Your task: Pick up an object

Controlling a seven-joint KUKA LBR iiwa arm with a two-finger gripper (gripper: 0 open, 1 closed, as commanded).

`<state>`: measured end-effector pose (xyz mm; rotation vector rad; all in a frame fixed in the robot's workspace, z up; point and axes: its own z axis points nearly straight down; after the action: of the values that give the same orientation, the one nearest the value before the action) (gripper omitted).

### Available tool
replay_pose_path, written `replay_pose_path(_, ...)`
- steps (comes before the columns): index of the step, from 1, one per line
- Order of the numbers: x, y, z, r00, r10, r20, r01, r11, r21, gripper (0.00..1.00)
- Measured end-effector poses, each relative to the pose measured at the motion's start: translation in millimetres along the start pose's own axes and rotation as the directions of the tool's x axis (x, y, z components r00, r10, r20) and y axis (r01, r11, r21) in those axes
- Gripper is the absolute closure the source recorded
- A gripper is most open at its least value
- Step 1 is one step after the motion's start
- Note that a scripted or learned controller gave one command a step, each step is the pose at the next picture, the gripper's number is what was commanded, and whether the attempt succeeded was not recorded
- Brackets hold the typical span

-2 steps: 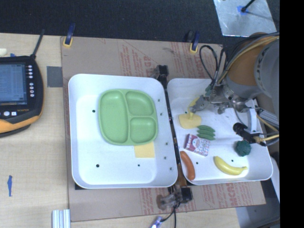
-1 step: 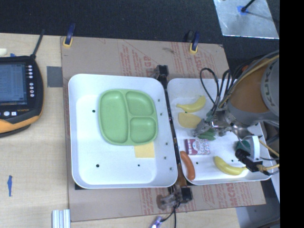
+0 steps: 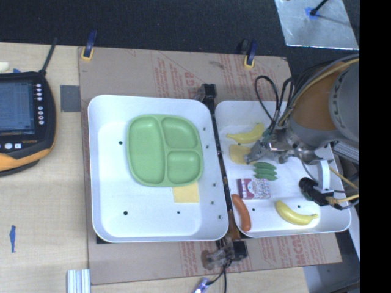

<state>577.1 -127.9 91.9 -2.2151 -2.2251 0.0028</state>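
Gripper [image 3: 256, 157] low in right bin [image 3: 281, 227], over green pea pod [image 3: 265, 170], likely lining up a grasp; finger state can't be told. 2 bananas [image 3: 295, 213] lie nearby.

Even, moderately bright overhead light covers the bench. The two shallow white plastic bins [image 3: 101, 163] reflect it strongly, their floors nearly washed out, with soft grey shading along the inner walls. The dark carpeted floor [image 3: 159, 8] at the top is dim and grainy. Left of the jaws, a green divided plate [image 3: 164, 149] casts almost no shadow. The whole picture is slightly soft, with small items blurred.
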Motion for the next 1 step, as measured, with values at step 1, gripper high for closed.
replay_pose_path(1,-11.9,55.8,-0.3,1.0,0.0,-0.001,0.0,1.0,0.0,0.0)
